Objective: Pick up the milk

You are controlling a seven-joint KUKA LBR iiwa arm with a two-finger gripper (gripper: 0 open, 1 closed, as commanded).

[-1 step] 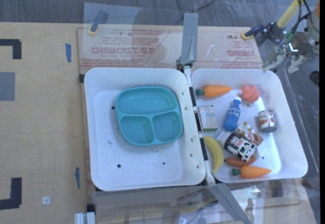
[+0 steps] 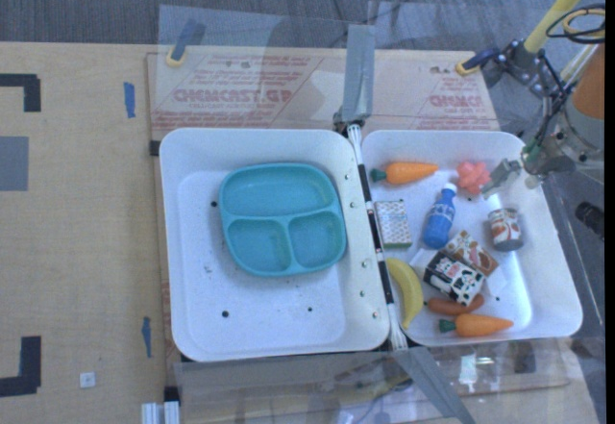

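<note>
The jaws [image 2: 514,172] are seen hovering at the right bin's [image 2: 553,316] upper right edge, beside a pink toy [image 2: 471,176]; how far apart they are can't be told, and nothing is seen held. The milk [image 2: 455,278], a cow-patterned carton, is found well apart from them, low in that bin, flanked by a banana [image 2: 407,289] and carrot [image 2: 475,324]. A teal plate [image 2: 282,218] is parked in the left bin [image 2: 192,316].

Tool [image 2: 514,172] fingers perhaps blurred

Glossy teal plastic tray [image 2: 282,218]; matt wooden bench [image 2: 77,249].
</note>
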